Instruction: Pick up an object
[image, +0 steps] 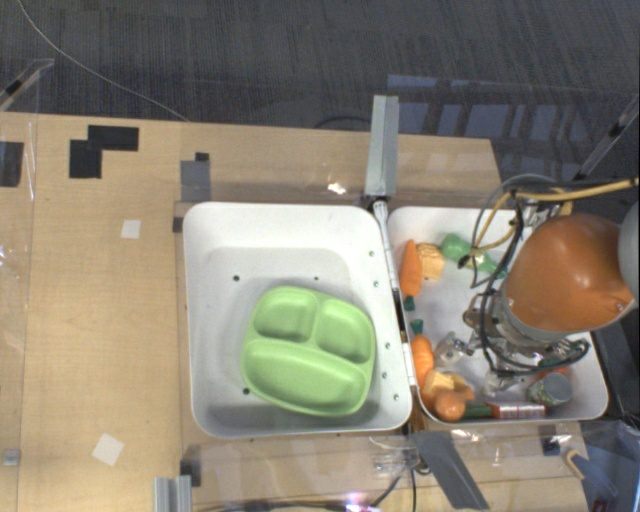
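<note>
While the arm's orange band (567, 272) hangs low over the right bin (598, 400), gripper (508, 372) sits among the small toy foods there; can't tell its state or whether it has anything. Looks like approach/grasp step. Nearest candidates: carrot (423, 354) and orange piece (451, 404) just to its left; next move needs a clean close on one, then straight lift. Green tray (310, 350) lies well apart in left bin (215, 300).

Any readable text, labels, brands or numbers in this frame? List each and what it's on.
No text reads at this resolution.
Green divided plate in the left bin: plain, no markings visible.
Red marker-like item at the right bin's near edge: any print is too small to read.
Black patches on the bench: solid shapes, no characters.
</note>
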